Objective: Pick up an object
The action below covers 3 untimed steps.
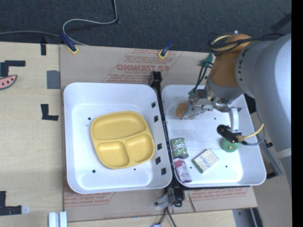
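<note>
Hovering at the right bin's [246, 176] eleven o'clock, the pincer [189, 111] sits beside a small orange-brown object [181, 109], probably light and rounded; its opening I cannot tell.

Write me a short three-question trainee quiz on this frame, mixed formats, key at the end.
1. True or false: the yellow divided plate lies in the left bin.
2. Multiple choice: which thing lies nearest the gripper? A) the patterned box B) the small orange-brown item C) the red can
3. Fill in: beside the bins' shared wall, the green can lies just above the ____ can.

Key: 1 true; 2 B; 3 red.
</note>
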Tool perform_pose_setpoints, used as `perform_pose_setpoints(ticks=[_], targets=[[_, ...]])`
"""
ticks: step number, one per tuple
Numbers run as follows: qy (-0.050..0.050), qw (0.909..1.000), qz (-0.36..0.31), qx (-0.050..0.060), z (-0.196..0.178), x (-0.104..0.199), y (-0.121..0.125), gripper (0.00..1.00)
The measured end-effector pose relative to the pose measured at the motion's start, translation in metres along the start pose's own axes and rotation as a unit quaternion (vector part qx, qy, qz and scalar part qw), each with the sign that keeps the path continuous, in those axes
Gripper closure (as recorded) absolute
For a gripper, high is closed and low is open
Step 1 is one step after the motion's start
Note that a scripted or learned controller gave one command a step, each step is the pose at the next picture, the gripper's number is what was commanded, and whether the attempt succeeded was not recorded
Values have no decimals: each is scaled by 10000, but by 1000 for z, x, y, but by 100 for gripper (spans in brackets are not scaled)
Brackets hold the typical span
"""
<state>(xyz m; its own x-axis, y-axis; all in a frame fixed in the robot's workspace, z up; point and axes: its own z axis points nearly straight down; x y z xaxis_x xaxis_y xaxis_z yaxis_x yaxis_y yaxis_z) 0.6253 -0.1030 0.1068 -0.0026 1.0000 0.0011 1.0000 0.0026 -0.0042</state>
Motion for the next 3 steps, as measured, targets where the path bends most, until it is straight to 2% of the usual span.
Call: perform_pose_setpoints(ticks=[1, 2, 3], targets=[[0, 10000, 0, 0, 0, 0, 0, 0], [4, 10000, -2, 7, -9, 0, 0, 100], [3, 10000, -4, 7, -9, 0, 0, 0]])
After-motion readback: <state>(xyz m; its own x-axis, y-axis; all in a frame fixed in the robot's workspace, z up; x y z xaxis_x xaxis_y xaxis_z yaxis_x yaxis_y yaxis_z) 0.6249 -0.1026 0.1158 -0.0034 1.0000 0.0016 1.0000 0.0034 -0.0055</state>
